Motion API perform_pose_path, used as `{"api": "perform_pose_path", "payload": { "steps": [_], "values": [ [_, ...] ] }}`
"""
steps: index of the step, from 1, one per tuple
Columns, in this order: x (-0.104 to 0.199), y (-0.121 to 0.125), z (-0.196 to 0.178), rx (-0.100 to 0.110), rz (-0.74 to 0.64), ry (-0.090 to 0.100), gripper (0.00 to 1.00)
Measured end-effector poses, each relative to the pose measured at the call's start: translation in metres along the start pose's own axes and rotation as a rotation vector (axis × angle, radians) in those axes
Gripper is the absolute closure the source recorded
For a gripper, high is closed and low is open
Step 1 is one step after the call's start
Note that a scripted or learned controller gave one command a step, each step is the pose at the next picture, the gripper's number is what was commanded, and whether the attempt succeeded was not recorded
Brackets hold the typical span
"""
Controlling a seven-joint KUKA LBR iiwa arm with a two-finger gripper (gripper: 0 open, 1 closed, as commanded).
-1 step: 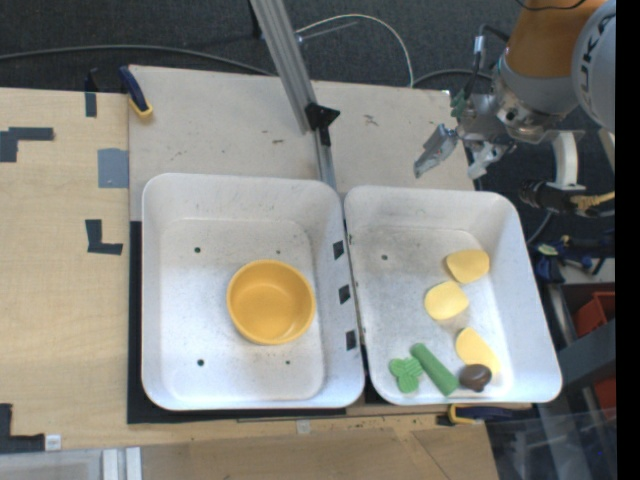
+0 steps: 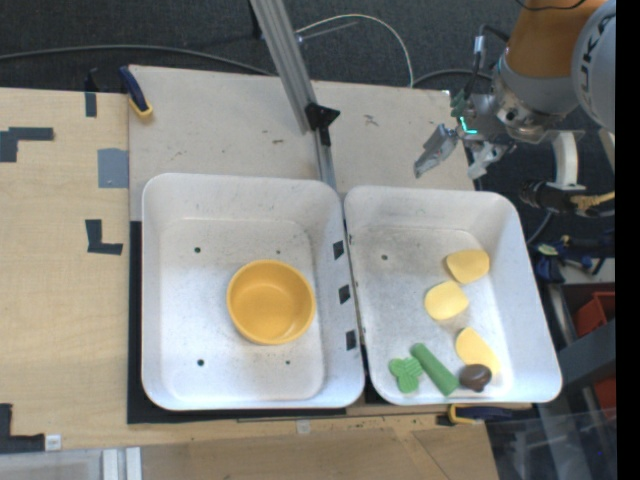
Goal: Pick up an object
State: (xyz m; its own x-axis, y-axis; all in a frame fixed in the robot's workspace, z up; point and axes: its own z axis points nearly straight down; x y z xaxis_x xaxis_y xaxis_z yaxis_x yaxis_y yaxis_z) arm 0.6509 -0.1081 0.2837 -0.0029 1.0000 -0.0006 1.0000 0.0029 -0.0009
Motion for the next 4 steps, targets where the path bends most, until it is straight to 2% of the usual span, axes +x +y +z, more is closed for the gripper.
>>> {"api": "perform_pose_path", "payload": {
  "steps": [1,3,4],
  "values": [
    [0.001,-0.004,0.044,0.005,0.001,0.000,0.00],
    [-0.006,-0.012,0.171,0.008,0.001,0.001,0.00],
    [-0.005,-0.010,0.156,0.002,0.000,0.001,1.00]
  ]
}}
